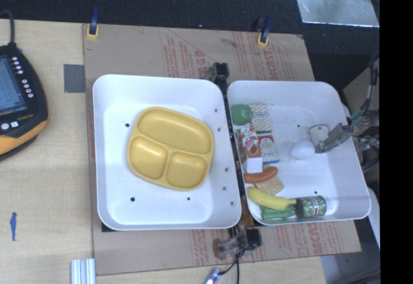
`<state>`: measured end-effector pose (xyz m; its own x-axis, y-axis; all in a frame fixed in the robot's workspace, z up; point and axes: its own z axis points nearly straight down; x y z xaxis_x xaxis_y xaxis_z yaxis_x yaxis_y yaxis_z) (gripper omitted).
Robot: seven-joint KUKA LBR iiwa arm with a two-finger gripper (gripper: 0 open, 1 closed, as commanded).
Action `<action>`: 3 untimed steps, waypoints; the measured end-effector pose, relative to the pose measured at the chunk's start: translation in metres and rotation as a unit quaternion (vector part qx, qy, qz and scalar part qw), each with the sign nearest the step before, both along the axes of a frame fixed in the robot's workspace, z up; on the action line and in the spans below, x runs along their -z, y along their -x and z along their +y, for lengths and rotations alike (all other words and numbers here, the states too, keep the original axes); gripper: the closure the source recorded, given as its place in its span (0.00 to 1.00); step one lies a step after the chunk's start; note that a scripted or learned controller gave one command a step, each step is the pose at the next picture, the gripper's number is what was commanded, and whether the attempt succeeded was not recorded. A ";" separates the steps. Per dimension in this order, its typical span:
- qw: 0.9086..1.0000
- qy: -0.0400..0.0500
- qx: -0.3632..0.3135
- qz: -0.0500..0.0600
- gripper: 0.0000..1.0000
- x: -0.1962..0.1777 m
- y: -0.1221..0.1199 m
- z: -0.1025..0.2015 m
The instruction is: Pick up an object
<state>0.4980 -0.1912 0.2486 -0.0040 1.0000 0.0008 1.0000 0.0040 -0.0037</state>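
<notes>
Camera view, left bin (pixel 106 147) holding yellow tray (pixel 170 147), right bin (pixel 342 199) banana (pixel 271 199), end effector (pixel 330 139) state unclear

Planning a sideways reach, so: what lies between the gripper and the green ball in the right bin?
In the camera view, a white egg lies just left of the gripper; then bare bin floor, then the food cards beside the green ball.

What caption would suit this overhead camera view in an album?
Yellow divided plate in the left bin; toy food, including a banana, in the right bin, the pincer beside a white egg.
</notes>
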 end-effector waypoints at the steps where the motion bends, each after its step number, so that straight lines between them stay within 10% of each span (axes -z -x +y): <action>1: 1.000 0.000 -0.001 0.001 0.00 0.085 -0.028 0.049; 2: 1.000 0.004 0.002 -0.005 0.00 0.138 -0.040 0.088; 3: 1.000 0.000 0.000 -0.001 0.00 0.057 -0.008 0.130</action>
